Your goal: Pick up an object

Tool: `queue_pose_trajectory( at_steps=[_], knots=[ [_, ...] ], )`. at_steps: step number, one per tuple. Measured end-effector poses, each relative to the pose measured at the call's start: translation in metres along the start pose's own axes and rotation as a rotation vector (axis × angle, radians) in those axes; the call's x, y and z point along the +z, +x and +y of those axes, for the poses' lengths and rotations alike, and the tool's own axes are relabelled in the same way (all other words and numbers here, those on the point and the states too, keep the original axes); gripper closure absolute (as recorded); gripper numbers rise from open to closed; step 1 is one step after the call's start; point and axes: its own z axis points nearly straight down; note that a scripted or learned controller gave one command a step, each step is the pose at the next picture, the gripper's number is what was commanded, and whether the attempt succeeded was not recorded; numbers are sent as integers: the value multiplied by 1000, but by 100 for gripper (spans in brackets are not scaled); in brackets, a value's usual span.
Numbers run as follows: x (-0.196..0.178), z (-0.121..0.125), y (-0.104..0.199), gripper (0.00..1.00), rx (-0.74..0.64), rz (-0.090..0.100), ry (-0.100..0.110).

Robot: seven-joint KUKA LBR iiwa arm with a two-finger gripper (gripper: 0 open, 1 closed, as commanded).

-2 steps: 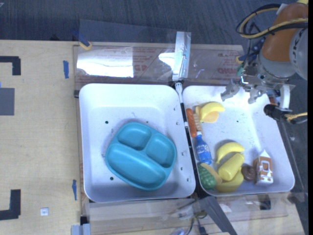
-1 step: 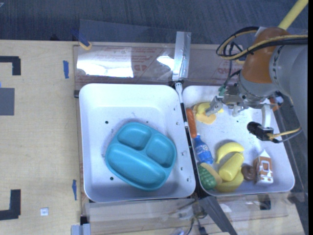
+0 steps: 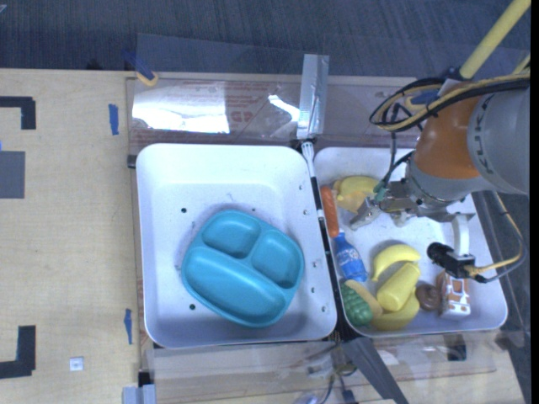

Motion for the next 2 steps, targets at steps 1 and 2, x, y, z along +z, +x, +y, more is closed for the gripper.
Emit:
queue_pose_trajectory(
  at_steps=[1, 2],
  knots=[
    [-24, -92, -36, 0, 28, -1, 5],
    [-47, -114, -104, 0, 112, 4, 0]
  ],
)
